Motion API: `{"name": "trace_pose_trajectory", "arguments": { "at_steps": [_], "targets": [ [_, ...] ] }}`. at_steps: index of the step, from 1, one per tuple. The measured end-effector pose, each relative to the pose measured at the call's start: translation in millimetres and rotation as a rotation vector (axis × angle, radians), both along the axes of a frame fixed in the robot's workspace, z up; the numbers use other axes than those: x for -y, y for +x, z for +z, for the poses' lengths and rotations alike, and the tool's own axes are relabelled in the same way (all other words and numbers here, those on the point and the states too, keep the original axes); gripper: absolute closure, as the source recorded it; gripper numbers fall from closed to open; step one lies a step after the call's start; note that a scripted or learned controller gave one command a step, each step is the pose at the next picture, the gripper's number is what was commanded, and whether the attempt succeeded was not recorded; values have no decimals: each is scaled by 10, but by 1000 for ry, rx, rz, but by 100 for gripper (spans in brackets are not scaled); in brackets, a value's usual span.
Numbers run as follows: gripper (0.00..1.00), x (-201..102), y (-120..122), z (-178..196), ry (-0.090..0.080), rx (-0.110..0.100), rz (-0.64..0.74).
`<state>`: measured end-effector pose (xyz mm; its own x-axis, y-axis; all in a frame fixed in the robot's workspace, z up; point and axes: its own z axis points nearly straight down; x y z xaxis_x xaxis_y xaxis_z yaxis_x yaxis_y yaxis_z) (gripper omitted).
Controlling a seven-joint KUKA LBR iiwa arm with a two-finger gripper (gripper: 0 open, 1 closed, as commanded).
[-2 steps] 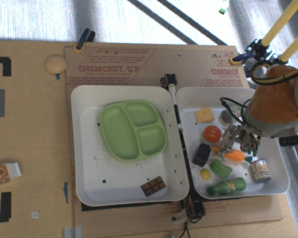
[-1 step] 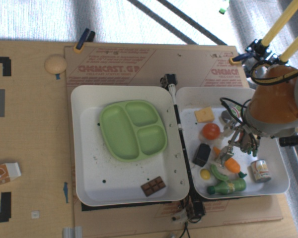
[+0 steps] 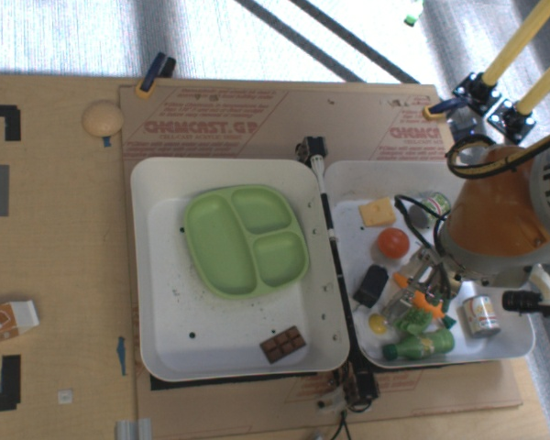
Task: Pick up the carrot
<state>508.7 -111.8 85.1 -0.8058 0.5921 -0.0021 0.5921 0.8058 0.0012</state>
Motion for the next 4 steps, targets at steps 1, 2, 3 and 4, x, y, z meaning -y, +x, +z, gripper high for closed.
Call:
{"name": "trace_pose_trajectory", "arguments": {
  "at_steps": [1,2,3,4],
  "targets": [
    [0,-171,-27,10,-4,2,103],
    [0,-136,-116,7,-2,3,-107],
    [100,-144,-110,103,-1,5,-108],
    [100,243,284,950,0,1,-215]
  ]
}}
